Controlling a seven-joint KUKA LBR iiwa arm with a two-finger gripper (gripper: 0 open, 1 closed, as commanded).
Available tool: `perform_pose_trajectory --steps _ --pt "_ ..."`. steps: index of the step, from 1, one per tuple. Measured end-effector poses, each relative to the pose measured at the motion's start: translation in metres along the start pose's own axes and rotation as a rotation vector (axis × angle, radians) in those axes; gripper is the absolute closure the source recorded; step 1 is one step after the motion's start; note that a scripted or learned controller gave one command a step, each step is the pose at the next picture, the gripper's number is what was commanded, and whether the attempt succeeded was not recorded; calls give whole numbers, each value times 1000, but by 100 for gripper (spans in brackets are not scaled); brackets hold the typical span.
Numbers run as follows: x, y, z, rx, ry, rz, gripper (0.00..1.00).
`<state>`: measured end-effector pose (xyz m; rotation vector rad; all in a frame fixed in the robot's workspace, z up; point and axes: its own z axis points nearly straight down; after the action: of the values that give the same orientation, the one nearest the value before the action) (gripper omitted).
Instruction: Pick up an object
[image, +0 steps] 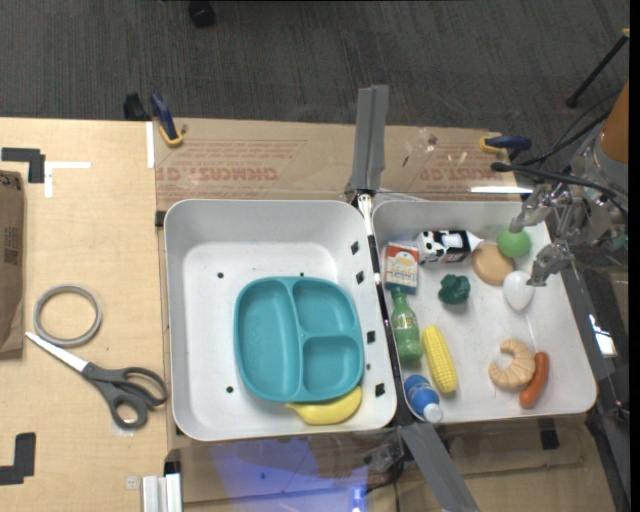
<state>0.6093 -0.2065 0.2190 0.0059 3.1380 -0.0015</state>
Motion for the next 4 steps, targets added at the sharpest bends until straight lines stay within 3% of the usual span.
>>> perform_pose_trajectory --steps 1,2,3,4 --pt "53 3 126 0 0 -106 0" --pt "123 28 126 -1 1 -22 0" --pt "60 107 126 -2 0 61 0" --pt "102 100 127 0 3 204 0"
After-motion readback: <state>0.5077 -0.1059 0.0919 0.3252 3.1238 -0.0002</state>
